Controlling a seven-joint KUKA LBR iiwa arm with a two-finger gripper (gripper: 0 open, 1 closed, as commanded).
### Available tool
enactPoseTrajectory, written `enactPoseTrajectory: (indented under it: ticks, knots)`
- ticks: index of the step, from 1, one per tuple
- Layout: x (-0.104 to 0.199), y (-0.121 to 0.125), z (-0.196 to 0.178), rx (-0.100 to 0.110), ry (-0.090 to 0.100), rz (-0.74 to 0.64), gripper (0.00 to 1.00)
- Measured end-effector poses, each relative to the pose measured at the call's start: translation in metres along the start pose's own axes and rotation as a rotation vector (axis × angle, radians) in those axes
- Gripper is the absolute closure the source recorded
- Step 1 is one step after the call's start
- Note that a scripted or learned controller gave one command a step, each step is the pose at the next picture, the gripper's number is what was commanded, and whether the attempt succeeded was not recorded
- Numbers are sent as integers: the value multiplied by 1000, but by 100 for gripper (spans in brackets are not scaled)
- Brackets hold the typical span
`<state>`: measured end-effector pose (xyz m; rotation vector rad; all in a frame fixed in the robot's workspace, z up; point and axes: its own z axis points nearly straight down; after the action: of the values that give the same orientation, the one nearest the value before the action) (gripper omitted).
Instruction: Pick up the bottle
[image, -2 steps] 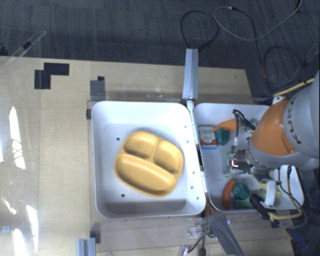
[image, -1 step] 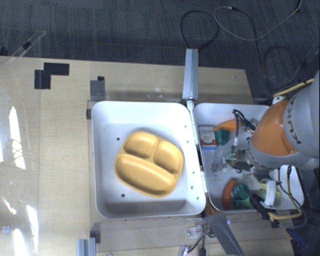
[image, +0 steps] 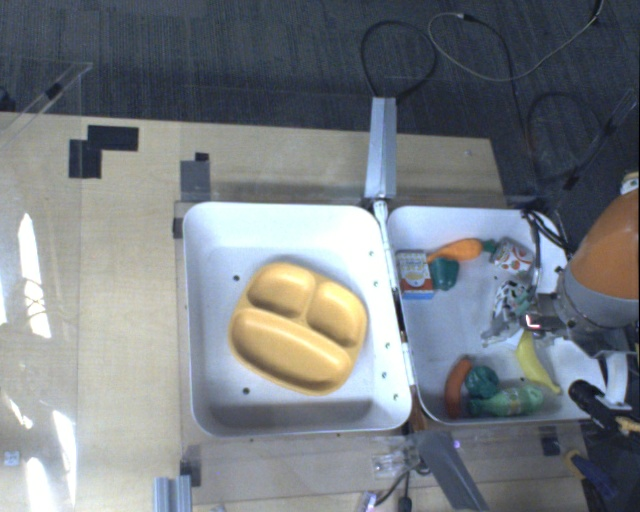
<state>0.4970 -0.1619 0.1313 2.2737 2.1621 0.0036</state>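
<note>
Camera view, bottle (image: 508, 402), seemingly below pincer (image: 506, 318), apart

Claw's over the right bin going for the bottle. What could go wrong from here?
1. The green bottle lies flat against the near wall, touching an orange-red toy and the banana; the claw might catch a neighbour instead.
2. The claw hovers above the bin middle, not the bottle; closing here would likely grab nothing.
3. The right bin's wall beside the bottle may block a finger.
</note>
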Motion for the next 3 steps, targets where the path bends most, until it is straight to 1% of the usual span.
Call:
enactPoseTrajectory:
  ticks: [1, 2, 3]
  knots:
    - [51, 15, 43, -5, 0, 15, 0]
    - [86, 50, -54, 0, 1, -4, 0]
    - [84, 82, 29, -17, -1, 52, 0]
